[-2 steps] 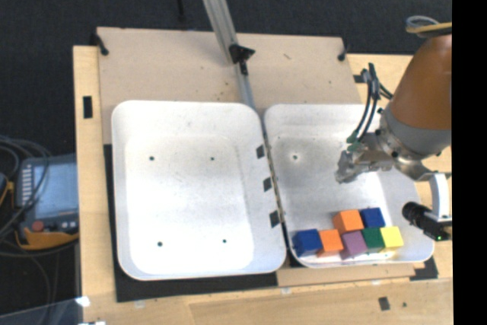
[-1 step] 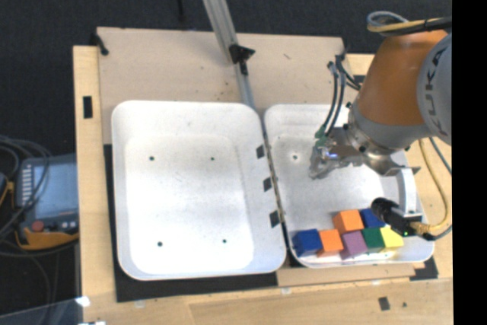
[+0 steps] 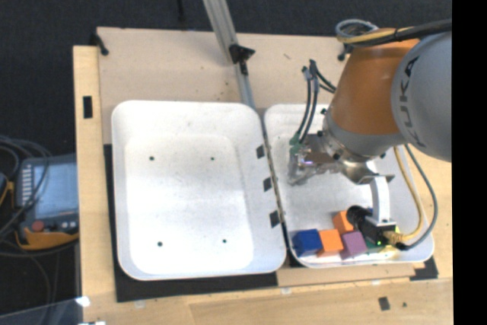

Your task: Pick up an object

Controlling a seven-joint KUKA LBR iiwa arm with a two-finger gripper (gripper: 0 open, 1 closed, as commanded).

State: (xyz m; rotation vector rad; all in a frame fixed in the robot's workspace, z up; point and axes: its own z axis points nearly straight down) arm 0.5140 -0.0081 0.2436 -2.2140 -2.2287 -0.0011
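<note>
Along the front wall of the right bin (image 3: 283,122) lie a blue block (image 3: 307,241), an orange block (image 3: 331,241) and a purple block (image 3: 354,243) in a row. A second orange block (image 3: 342,221) sits just behind them. My gripper (image 3: 303,166) hangs low over the left half of the right bin, close to its left wall. It is behind the blocks and apart from them. The grey and orange arm covers the bin's back right part.
The left bin (image 3: 190,186) stands beside the right one, their rims touching at the middle. A slanted metal rail (image 3: 217,4) rises from behind the bins. A handheld controller (image 3: 46,198) lies off the bench at far left.
</note>
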